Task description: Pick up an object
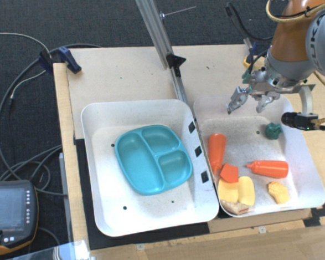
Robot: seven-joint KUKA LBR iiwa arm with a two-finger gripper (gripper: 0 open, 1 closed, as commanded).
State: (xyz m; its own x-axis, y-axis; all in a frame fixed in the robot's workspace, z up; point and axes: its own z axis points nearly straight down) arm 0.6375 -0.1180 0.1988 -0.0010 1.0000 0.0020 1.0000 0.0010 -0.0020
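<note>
right bin [315, 169]: several candidate objects, none lifted. orange carrot-shaped piece [216, 147] near the left wall, upright along the divider. orange block [229, 173] just below it, touching the yellow piece [239, 191] at the near edge. orange bottle-shaped piece [268, 168] lying on its side toward the middle, tip pointing left. small yellow-tan lump [278, 191] near the front right corner, apart from the rest. small dark green object [273, 130] toward the far right, alone on the bin floor.

gripper [249, 101] over the far edge of the right bin, fingers spread apart with nothing between them, well clear of the carrot-shaped piece and left of the green object. grey arm with orange band [297, 25] entering from the right.

left bin [98, 159]: teal divided plate [153, 158] lying flat, three compartments, tilted in plan. metal pole [158, 29] rising from between the bins. cables [15, 92] on dark carpet at left; handheld pendant [12, 212] at lower left.
</note>
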